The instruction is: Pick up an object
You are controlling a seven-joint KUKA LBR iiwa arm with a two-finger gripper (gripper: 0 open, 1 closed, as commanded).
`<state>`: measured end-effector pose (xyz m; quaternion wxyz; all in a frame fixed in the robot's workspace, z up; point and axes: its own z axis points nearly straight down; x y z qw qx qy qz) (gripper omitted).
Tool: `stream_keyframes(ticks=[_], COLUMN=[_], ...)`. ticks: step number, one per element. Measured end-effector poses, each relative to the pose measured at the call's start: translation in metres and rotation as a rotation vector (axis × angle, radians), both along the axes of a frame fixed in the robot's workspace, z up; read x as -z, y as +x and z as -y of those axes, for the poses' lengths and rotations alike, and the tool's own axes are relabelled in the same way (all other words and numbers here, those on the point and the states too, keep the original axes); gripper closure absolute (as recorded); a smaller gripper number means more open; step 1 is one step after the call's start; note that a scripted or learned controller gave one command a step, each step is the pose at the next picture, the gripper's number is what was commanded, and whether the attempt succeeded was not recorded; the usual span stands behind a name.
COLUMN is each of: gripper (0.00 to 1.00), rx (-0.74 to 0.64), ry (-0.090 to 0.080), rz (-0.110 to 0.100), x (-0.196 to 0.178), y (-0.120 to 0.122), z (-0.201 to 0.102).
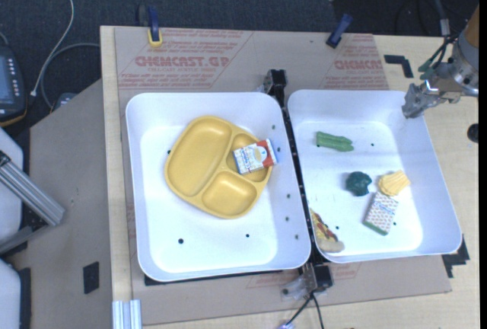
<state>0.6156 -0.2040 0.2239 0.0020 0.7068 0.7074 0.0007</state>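
My gripper (417,101) hangs over the far right corner of the right bin (426,244), apart from every object. Nothing shows between its tips. In that bin lie a green pickle-shaped piece (334,141), a dark green round object (358,183), a yellow ridged chip-like piece (393,183), a small pale patterned packet (381,212) and a flat food-like item (325,231) at the near left corner. In the left bin (152,244) a yellow divided plate (198,167) bears a small juice carton (253,157).
Both bins rest on a cardboard sheet (190,53) clamped at the back by a yellow clip (154,33) and a blue clip (338,30). A black bracket (275,81) sits between the bins at the far edge. Cables and equipment lie to the left of the bench.
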Motion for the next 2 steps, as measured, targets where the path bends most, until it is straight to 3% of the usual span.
stream_keyframes(ticks=[2], gripper=[1.00], rx=[-0.003], ry=[0.004], rz=[-0.007], x=[0.010], y=[-0.040], z=[-0.097])
